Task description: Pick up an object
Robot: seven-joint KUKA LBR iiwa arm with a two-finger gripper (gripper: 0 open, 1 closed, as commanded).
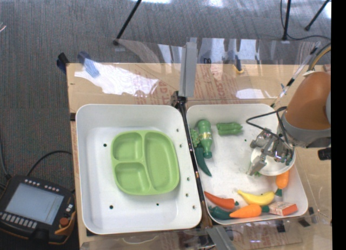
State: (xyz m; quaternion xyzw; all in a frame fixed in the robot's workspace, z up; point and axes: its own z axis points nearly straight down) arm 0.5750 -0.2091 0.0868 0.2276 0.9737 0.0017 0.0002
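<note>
Camera view: jaws above right bin [300, 187] edge, beside white bowl [275, 167].

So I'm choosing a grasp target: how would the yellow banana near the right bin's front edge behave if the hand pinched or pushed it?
The banana looks like smooth moulded plastic, so probably stiff, light and somewhat slippery. Its curved, tapered shape may let it pivot or squirt out of a pinch. It lies against the orange carrot, so a push would likely nudge that too.
</note>
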